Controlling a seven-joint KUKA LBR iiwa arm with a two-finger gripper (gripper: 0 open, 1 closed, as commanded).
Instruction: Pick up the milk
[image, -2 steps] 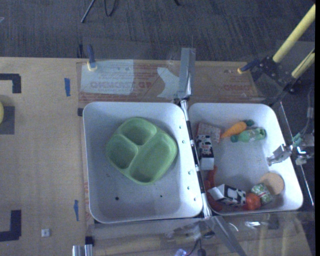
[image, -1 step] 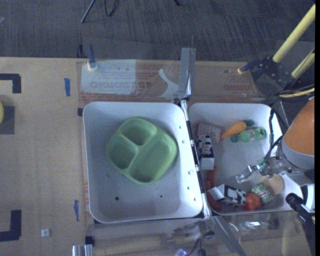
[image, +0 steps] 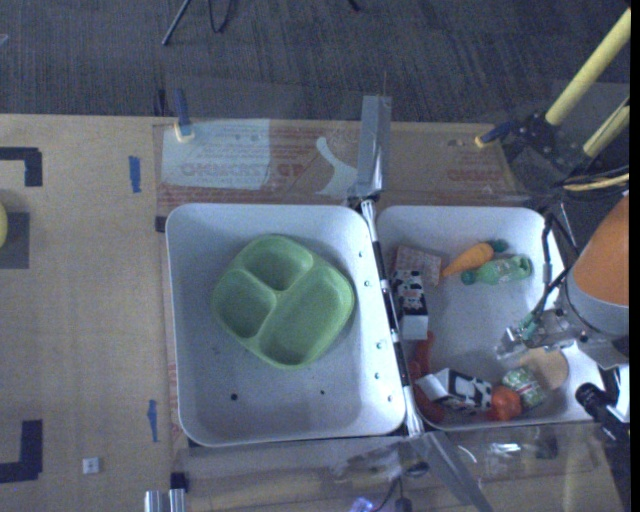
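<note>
Two shallow white bins are sitting side by side on the tan surface (image: 80, 330). Left bin (image: 200, 400) is carrying a green divided plate (image: 284, 300), three compartments, lying slightly askew near its middle.

Right bin (image: 450, 222) is holding a scatter of toy groceries. Milk carton (image: 410, 300), white with black cow patches, is lying against the bin's left wall, just below a small pinkish packet (image: 417, 264). A second cow-patterned carton (image: 462, 388) is resting near the bin's lower edge, touching a red item (image: 505, 403). A carrot (image: 468, 258) and a green bottle (image: 500, 270) are lying close together toward the upper part of the bin. A tan round piece (image: 548, 368) and a small green-labelled item (image: 524, 383) are sitting at lower right.

Arm is reaching in from the right, orange band (image: 605, 255) showing at the frame edge. End effector (image: 525, 335) is hovering over the right half of the right bin, well apart from the milk carton; finger spacing cannot be told at this resolution.

Printed lettering on the cardboard (image: 225, 160) behind the bins is too blurred to read. Blue tape strip (image: 134, 172) is sticking to the surface at upper left.
</note>
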